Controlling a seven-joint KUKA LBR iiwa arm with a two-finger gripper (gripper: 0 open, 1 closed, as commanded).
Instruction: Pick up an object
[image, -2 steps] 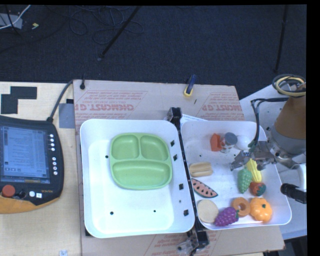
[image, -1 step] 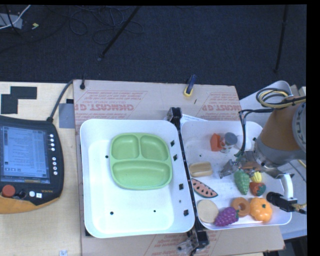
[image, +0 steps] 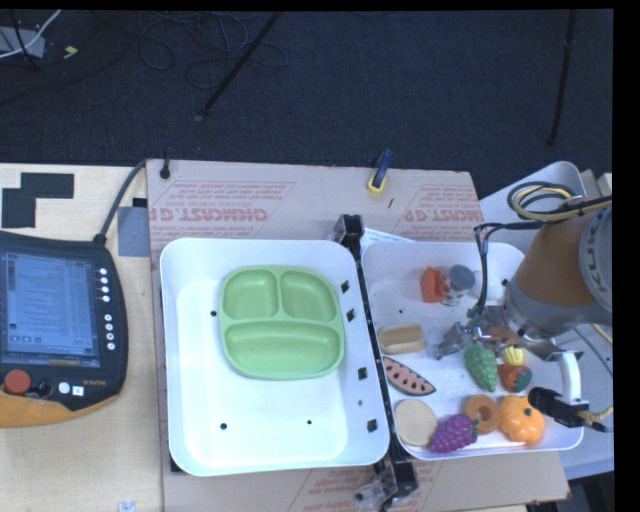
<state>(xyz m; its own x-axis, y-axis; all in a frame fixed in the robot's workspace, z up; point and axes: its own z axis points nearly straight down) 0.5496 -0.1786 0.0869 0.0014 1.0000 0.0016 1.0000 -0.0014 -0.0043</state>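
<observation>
Two white bins counted: left bin (image: 190, 420), right bin (image: 400, 280). One green divided plate (image: 282, 322). Toy foods, one each: watermelon slice (image: 408, 376), purple grapes (image: 453, 433), doughnut (image: 481, 411), orange pumpkin (image: 521, 419), green vegetable (image: 481, 367), tan bread piece (image: 401, 338), round cream biscuit (image: 415, 421)

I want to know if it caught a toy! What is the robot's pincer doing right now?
Pincer: down in the right bin among the toy food; cannot be told whether it is open, closed or holding anything.
</observation>
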